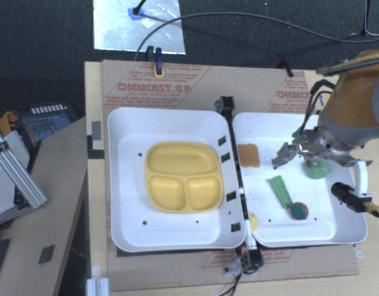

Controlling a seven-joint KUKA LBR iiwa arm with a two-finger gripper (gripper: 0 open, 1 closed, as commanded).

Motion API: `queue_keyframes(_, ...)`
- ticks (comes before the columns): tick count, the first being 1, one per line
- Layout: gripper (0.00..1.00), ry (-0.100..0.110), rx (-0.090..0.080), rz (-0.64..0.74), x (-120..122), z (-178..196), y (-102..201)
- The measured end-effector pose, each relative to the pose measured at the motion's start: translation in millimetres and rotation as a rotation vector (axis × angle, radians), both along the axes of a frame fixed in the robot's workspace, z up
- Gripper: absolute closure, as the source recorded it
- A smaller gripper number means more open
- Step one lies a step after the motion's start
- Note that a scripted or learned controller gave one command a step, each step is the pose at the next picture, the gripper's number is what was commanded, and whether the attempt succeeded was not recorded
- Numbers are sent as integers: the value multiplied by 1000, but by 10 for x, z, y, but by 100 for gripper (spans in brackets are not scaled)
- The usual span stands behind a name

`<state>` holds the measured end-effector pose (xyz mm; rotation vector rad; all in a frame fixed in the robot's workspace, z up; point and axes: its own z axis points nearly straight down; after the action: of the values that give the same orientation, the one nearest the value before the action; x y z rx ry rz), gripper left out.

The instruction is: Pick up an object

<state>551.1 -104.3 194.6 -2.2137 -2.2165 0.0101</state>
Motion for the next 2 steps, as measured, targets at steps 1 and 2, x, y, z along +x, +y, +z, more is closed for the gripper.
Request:
queue_keyframes(1, 0, -11, -1, 2, 28, 60, 1)
queue_keyframes(2, 0, -9, -1, 0, 72, -370, 31)
